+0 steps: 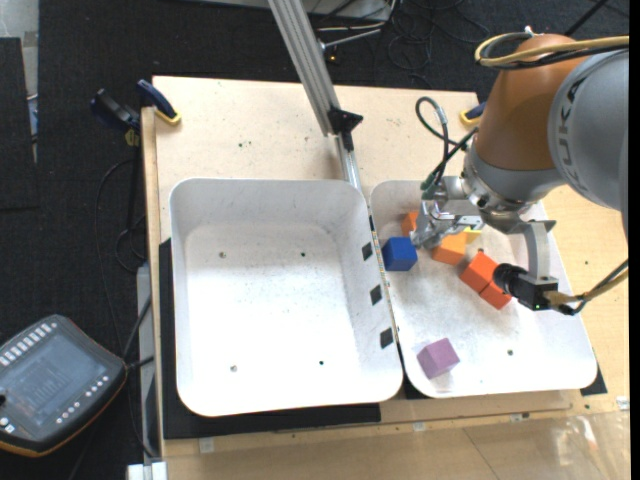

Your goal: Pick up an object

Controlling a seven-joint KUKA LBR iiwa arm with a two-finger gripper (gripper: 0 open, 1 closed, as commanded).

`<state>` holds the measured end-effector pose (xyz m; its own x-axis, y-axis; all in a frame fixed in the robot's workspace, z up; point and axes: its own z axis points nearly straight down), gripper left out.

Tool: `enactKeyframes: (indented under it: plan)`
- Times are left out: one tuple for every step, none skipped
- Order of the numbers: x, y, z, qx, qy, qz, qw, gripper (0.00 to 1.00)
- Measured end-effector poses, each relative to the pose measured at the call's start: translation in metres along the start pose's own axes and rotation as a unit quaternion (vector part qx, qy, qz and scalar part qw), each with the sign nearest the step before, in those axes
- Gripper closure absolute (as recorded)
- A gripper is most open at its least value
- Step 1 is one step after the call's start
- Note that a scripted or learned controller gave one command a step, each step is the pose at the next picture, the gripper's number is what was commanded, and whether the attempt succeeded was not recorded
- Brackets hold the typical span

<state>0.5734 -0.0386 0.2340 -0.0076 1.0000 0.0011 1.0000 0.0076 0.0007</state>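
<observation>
Pincer (432,226) low in the right bin (560,363); jaw state cannot be told. Blue cube (400,254) just below-left, orange blocks (470,258) crowding its right. Risk, as judged: closing among them nudges pieces aside, catching nothing. Purple cube (437,358) well below.

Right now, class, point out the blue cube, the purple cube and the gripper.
blue cube (400,254), camera view, top face.
purple cube (438,357), camera view, top face.
gripper (432,230), camera view, between its fingertips.
</observation>
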Motion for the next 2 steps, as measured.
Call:
enactKeyframes:
  plan:
    - [0.050, 0.009, -0.006, -0.001, 0.000, 0.000, 1.0000, 1.00]
    - [0.106, 0.029, -0.014, -0.001, 0.000, 0.000, 1.0000, 1.00]
